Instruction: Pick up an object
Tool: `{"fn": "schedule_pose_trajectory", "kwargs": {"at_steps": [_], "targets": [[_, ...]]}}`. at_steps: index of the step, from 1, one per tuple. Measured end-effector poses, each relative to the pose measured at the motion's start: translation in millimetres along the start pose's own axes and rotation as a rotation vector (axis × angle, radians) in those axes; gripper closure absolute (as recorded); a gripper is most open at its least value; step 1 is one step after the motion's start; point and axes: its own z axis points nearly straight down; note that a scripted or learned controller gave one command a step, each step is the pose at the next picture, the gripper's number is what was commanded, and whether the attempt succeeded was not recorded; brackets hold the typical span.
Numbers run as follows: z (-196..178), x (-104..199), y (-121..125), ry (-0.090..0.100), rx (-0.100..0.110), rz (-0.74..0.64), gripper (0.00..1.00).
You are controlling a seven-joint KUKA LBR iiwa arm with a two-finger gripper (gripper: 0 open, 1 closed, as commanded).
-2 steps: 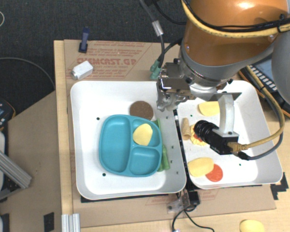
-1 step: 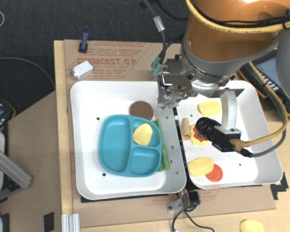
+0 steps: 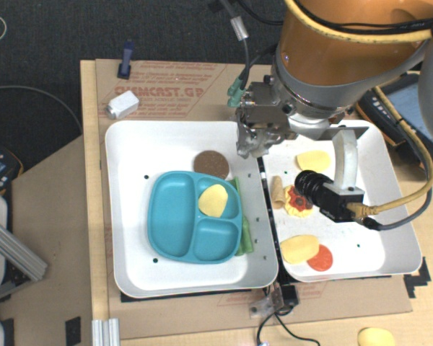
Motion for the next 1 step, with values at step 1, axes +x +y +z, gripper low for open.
{"fn": "schedule_pose_trajectory", "kwargs": {"at_steps": [1], "targets": [[-10.1, 0.7, 0.5, 0.001, -0.002, 0.0, 1.0]]}}
